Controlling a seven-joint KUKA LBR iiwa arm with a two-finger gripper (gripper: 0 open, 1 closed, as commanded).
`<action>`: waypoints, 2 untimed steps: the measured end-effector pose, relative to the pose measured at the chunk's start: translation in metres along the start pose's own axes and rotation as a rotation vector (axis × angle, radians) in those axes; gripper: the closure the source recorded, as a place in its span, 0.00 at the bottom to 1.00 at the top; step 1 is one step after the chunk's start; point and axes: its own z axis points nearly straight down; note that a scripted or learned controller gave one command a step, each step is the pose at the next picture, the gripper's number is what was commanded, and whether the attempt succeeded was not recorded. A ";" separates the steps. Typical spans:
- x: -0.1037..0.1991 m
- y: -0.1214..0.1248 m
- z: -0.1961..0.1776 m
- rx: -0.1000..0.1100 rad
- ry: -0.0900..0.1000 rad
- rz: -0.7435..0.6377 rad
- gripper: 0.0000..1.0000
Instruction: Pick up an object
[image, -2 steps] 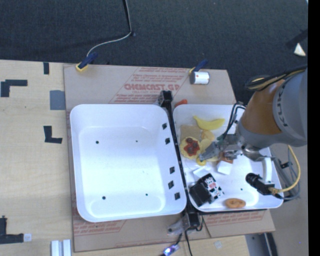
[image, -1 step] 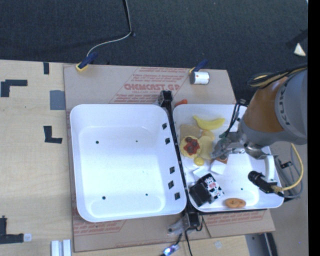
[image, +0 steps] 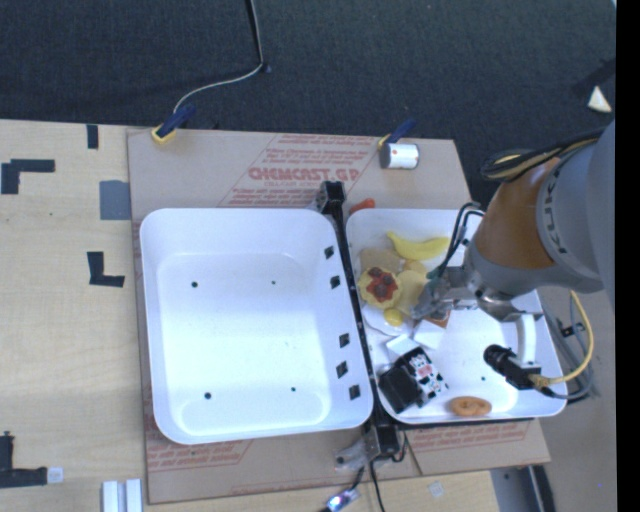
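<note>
Item: my claw (image: 432, 303), low in the right bin (image: 500, 218), among the objects near its middle. The tips blur into the clutter beneath them, so whether it is open, shut or holding anything I cannot tell.

Item: my arm (image: 545, 225), grey with an orange band, cut off at the frame's right and hiding the bin's far right corner.

Item: yellow banana (image: 418, 244), just above the claw, lying flat.

Item: red-and-yellow object (image: 381, 285), left of the claw; its shape is hard to read.

Item: black-and-white object (image: 410, 381), near the bin's front left corner.

Item: small orange piece (image: 469, 406), by the front wall.

Item: left bin (image: 240, 325), beside the right one, sharing the black divider (image: 345, 300).
</note>
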 end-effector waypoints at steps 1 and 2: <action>0.008 0.000 0.003 -0.007 -0.003 0.000 1.00; 0.028 -0.029 0.002 -0.021 -0.008 0.001 1.00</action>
